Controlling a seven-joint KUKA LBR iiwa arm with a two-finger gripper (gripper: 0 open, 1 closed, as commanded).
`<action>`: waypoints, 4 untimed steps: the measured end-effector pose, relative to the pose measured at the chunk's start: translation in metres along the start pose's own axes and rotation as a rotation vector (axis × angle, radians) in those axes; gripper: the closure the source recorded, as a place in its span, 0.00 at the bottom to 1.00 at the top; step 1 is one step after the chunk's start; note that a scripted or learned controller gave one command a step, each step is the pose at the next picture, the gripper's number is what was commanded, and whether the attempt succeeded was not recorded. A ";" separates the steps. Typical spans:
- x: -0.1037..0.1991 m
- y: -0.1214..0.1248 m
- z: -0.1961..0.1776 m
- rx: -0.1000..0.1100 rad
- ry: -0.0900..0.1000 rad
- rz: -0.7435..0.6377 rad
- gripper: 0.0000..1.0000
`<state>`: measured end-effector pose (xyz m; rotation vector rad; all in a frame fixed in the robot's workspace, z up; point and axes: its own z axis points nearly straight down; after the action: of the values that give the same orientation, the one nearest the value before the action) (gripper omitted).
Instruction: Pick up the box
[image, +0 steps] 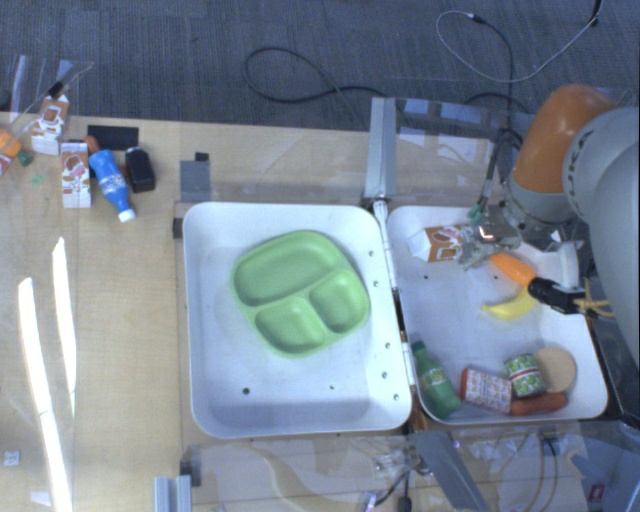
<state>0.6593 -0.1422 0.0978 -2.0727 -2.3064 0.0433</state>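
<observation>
Box (440, 242): small carton, white and brown, at 11 o'clock in the right bin (455, 310).
Gripper (478, 240): metal, touching the box; fingers' state unclear.
Plate (300, 292): green, smooth, three compartments, left bin (215, 320).

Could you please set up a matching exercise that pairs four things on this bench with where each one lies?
Things:
1. green divided plate
2. green bottle
3. blue bottle
4. banana

Places:
A. on the bare bench, left of both bins
B. middle of the left bin
C. near-left corner of the right bin
D. middle of the right bin, right of centre

Pairs: 1-B, 2-C, 3-A, 4-D
</observation>
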 end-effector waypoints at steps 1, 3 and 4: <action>0.001 0.001 -0.001 -0.004 -0.001 -0.001 0.00; 0.057 -0.049 0.005 -0.049 -0.007 0.167 0.00; 0.057 -0.039 0.013 -0.057 -0.005 0.217 0.00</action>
<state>0.6136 -0.0894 0.0878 -2.3440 -2.0990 -0.0101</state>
